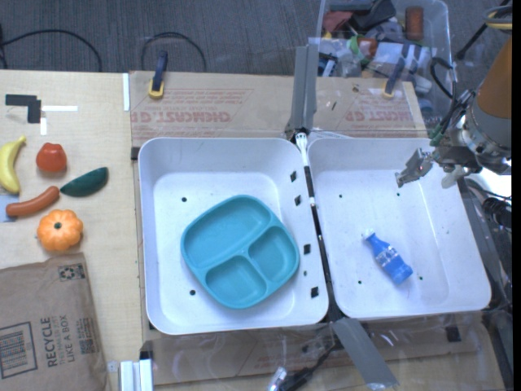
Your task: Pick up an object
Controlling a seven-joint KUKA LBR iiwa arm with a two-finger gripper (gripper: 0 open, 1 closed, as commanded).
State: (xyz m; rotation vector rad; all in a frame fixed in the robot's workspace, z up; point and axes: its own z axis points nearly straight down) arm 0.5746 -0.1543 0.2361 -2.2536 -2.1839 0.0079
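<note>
Cardboard with the word RECYCLE printed on it (45, 332) lies at the near left corner of the bench. Just behind it sit 5 toy foods: an orange pumpkin (59, 230), a sausage (32, 202), a dark green piece (84, 182), a red tomato (51, 159) and a yellow banana (10, 164).

To the right are 2 white bins side by side. The left bin (163, 169) holds a teal plate with 3 compartments (239, 251), lying flat near the middle. The right bin (456, 283) holds a small blue bottle (387, 257), lying on its side in the near half, its white cap pointing to the far left.

Farther back, the gripper (431, 165) hangs over the far right part of the right bin, well apart from the bottle. Its 2 fingers are spread wide, with nothing between them. Behind the bins stands a clear plastic box full of mixed things (378, 31).
</note>
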